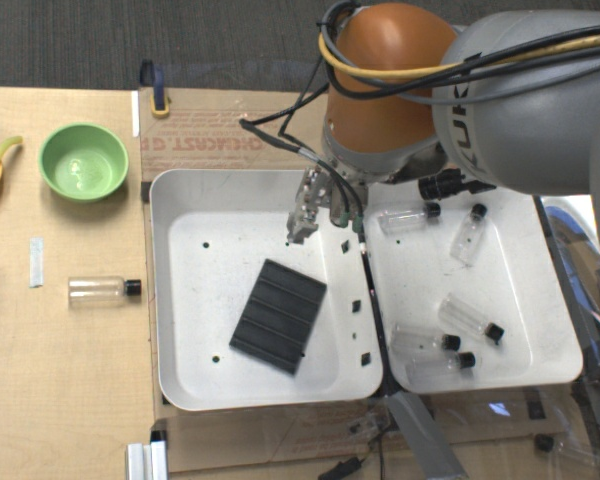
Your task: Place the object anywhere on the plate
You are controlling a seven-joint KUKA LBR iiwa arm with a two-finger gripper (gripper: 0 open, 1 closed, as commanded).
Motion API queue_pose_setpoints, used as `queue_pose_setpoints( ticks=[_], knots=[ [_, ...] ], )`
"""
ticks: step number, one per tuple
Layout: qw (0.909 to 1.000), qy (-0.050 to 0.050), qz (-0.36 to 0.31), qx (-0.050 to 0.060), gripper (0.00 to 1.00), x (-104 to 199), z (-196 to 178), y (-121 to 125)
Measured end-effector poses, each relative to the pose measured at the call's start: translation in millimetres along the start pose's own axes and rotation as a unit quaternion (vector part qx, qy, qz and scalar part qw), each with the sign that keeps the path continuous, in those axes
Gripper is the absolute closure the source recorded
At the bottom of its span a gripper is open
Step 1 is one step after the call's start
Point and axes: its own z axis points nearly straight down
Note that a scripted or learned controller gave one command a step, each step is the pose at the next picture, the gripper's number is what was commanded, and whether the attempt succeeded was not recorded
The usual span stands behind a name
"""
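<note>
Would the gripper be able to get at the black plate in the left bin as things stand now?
Probably yes. The gripper hangs over the left bin, just beyond the black plate's far end, and nothing lies on the plate or between the two.

In the left bin [180, 298], a black ribbed plate [278, 315] lies tilted near the middle, with bare white floor open on every side of it. The right bin [540, 298] is crowded with several clear black-capped vials [470, 320] scattered about. The arm [450, 98] overhangs both bins' far edges.
</note>
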Motion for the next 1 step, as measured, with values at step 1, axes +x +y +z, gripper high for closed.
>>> queue_pose_setpoints(
  ticks=[1],
  knots=[
    [0.9984, 0.002, -0.057, 0.001, 1.00, 115.1, 47.0, 8.1]
  ],
)
